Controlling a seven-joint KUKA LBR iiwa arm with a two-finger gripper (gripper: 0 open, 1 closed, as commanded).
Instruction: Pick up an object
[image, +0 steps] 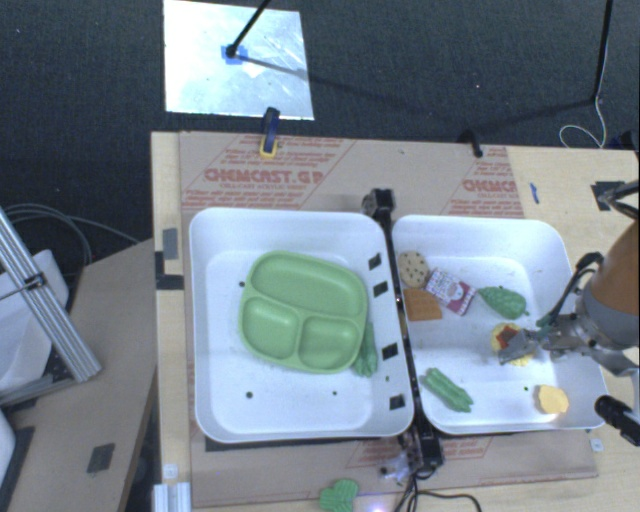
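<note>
Here the end effector (517, 347) sits over a small yellow-and-red toy (506, 338); its grip state is unclear.

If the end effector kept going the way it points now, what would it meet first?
Probably the yellow and red toy right at the end effector tip; beyond that, the right bin floor. Height above it is unclear.

The arm (615, 300) runs off the right edge. The end effector (518, 345) covers part of a small yellow-and-red item (505, 336), too small to name.
</note>
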